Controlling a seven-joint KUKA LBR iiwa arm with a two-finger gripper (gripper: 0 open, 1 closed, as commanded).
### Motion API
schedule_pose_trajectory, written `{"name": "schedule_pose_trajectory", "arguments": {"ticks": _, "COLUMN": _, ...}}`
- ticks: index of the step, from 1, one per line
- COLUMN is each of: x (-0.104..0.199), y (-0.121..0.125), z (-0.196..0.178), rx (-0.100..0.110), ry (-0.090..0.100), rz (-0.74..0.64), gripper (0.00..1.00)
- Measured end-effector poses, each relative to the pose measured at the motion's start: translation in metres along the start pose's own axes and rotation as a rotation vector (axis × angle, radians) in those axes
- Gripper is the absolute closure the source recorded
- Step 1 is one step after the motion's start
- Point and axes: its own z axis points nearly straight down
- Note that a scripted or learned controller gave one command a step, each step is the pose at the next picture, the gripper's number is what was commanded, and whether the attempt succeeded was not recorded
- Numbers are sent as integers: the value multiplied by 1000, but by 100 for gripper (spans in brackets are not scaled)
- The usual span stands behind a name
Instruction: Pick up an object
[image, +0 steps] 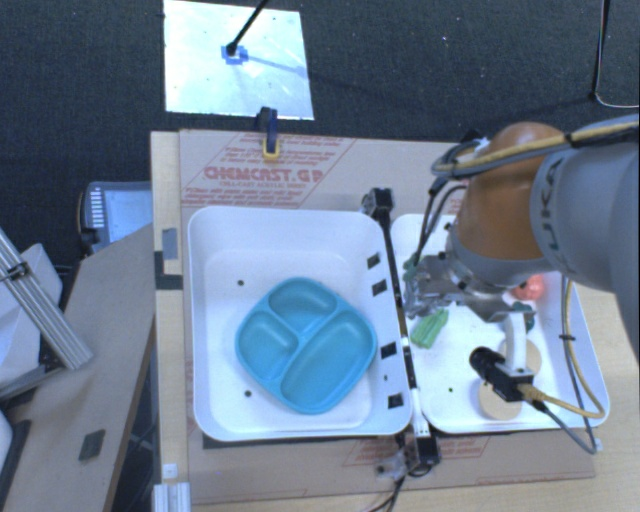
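A blue sectioned plate (306, 343), rigid glossy plastic, was seen lying flat mid-floor in the left bin (215, 235). In the right bin (590, 375), a small green object (429, 329), judged light and stiff, was placed near the left wall; its narrow sides are suggested for grasping. The hand (432, 290) was set over it; its state could not be told.

arm (545, 215) cut off at right edge, covers much of the right bin (437, 415). Green object (430, 328) partly under the wrist, maybe a toy, too small to tell. Orange-pink object (534, 286) mostly hidden.
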Motion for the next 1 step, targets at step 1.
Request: {"name": "schedule_pose_trajectory", "arguments": {"ticks": 1, "x": 45, "y": 3, "z": -8, "rx": 1, "ry": -1, "rz": 2, "gripper": 100}}
